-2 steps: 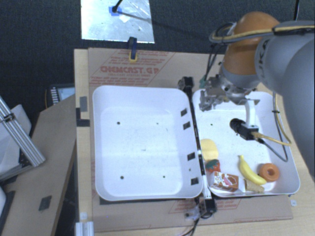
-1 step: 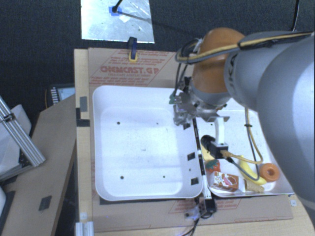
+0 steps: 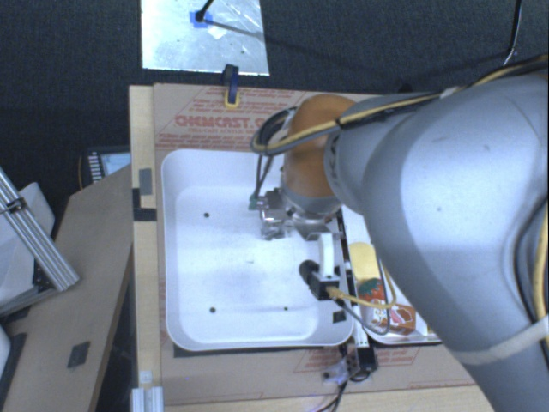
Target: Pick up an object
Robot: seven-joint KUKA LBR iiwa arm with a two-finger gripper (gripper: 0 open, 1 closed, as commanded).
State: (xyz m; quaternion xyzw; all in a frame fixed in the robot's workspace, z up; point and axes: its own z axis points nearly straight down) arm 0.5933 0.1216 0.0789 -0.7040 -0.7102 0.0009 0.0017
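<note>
Arm [image 3: 446, 196]: grey, reaching in from the right, its orange band [image 3: 310, 148] above the wrist.
Gripper [image 3: 273, 217]: low over the left bin [image 3: 197, 316]; jaw state cannot be told.
Objects: yellow and orange packets [image 3: 377, 294] in the right bin.
Bench: cardboard sheet [image 3: 214, 118] under the bins, dark carpet [image 3: 69, 41] beyond.

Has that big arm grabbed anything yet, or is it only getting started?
Nothing looks picked up yet. The gripper hangs over the left bin, above bare white floor. The items, a yellow object and an orange-and-white packet, lie in the right bin, partly hidden by the arm. Reaching one and lifting it is all left.
</note>
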